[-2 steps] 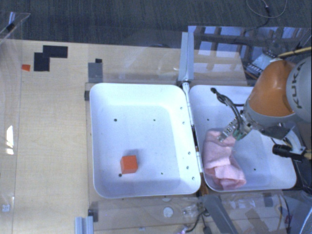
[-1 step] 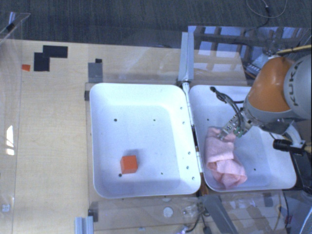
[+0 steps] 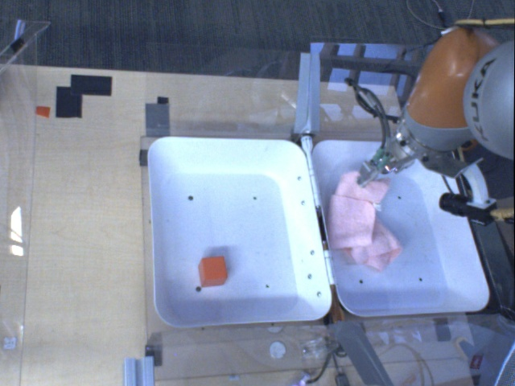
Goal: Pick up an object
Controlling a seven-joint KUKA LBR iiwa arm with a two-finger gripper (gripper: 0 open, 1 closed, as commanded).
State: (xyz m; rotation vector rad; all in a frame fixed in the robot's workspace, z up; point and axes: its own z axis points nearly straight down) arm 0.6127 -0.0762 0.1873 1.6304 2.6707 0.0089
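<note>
- Arm (image 3: 451,79): grey body with an orange band above the wrist. It enters from the right side of the camera view and slants down over the upper part of the right bin.
- Tool (image 3: 376,170): positioned at the upper edge of the pink cloth, low over the right bin. Its tip is at, or just above, the top of the cloth; contact cannot be confirmed from this angle.
- Tool state: cannot be determined. The tip is small and partly merged with the wrist hardware, so the view does not show whether it is spread or closed, nor whether any cloth is caught in it.
- Pink cloth (image 3: 362,227): crumpled and folded, lying on the floor of the right bin (image 3: 434,288). It occupies the left half of that bin, near the wall shared with the left bin, and extends from the tool down toward the bin's middle.
- Orange block (image 3: 213,271): a small cube resting on the floor of the left bin (image 3: 233,163), in the lower left area, well apart from the tool and from the cloth.
- Bins: two shallow white trays set side by side, touching along a central divider, on the light wood table (image 3: 80,240).
- Table markings: black shapes (image 3: 80,93) and a small orange square (image 3: 43,112) lie at the upper left of the table, well apart from both bins.
- Cables (image 3: 366,103): dark leads run from the wrist area above the right bin's upper edge.
</note>
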